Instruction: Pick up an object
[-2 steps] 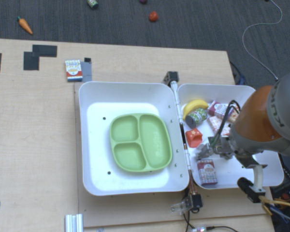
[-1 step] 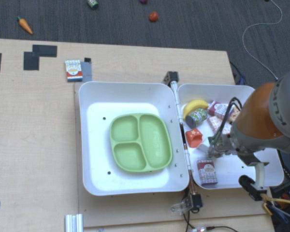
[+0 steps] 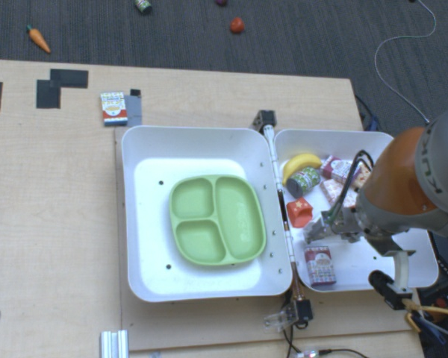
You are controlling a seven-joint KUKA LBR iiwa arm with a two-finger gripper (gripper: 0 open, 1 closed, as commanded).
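Gripper low in the right bin, among the toy groceries

Gripper (image 3: 322,228) hangs over the right bin (image 3: 422,271), reaching in below the grey wrist and its orange band. Whether it is apart, together or clamped on anything cannot be told from this slanted view; its dark metal parts blur together. It sits just beside a red toy piece (image 3: 299,212) and just above a small carton with a red label (image 3: 320,265), but contact with either cannot be made out.

Other candidates for picking lie near the far end of the same bin: a yellow banana (image 3: 302,162), a dark round can (image 3: 305,180) touching it, and a cluster of pink and white packets (image 3: 338,176), partly hidden by the arm and a black cable.

The left bin (image 3: 142,222) holds a green divided plate (image 3: 217,220), lying flat near its middle. On the bench beyond the bins stands a small red and white box (image 3: 113,108).
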